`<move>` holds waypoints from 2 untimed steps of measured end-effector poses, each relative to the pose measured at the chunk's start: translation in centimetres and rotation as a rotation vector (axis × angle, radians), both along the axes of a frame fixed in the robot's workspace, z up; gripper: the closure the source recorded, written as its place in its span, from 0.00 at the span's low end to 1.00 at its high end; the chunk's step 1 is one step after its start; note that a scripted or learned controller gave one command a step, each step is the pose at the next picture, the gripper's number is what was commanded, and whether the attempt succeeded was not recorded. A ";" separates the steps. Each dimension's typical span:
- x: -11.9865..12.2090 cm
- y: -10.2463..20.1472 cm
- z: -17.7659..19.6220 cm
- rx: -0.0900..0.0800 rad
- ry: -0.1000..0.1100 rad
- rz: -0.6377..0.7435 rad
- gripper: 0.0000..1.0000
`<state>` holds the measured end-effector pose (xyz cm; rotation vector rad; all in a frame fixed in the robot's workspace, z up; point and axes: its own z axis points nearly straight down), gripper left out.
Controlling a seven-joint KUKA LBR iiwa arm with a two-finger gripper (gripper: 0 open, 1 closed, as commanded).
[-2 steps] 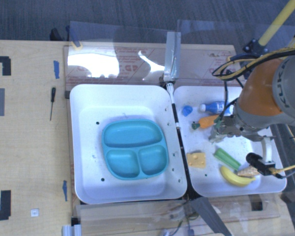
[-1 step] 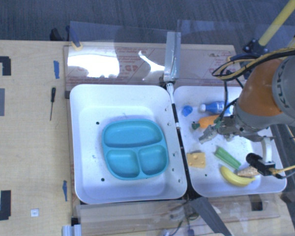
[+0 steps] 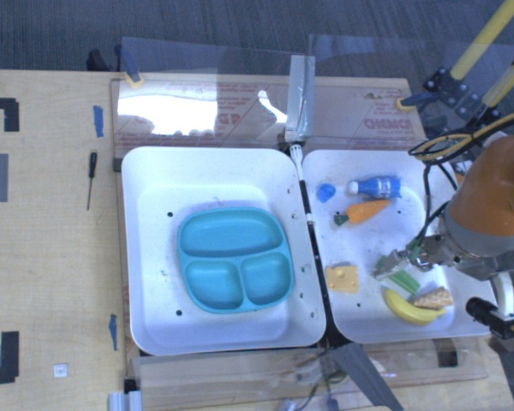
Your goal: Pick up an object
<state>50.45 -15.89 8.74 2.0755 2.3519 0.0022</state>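
Approach step, by my read — the gripper point(image 3: 394, 264) is low in the right bin point(image 3: 360, 332), nothing lifted yet. The arm point(image 3: 488, 204) comes in from the right, orange band above the wrist.

Fingers: metal tips point(image 3: 385, 268) point left-down, apparently a little apart, but too small and blurred to call — cannot tell whether released or clenched. No object is visibly between them, so no grasp is claimed.

Candidate objects, placed relative to the fingers:
- green piece point(image 3: 404, 279) — just beside and under the tips, possibly touching; contact not clear.
- banana point(image 3: 409, 308) — just below the tips, lying flat, apart from them.
- sandwich-like wedge point(image 3: 434, 298) — below-right, resting against the banana.
- yellow cheese block point(image 3: 343, 278) — left of the tips, near but apart.
- carrot point(image 3: 366, 212) — above-left, well apart.
- blue-and-white bottle point(image 3: 375, 187) — further above, lying on its side.
- small blue cap-like piece point(image 3: 325, 193) — far upper left.

The left bin point(image 3: 154, 229) holds a teal divided plate point(image 3: 236, 258) — well away from the fingers, not a likely target.

Next move, as a judgement: centre over the green piece or the banana, drop the last bit, close, lift straight. Risk — the crowding of banana, wedge and green piece could cause a nudge or a double pick.
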 end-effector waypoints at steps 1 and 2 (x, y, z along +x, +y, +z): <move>0.2 0.1 1.2 -0.001 -0.007 0.000 1.00; 4.8 8.3 10.1 0.004 -0.006 0.093 1.00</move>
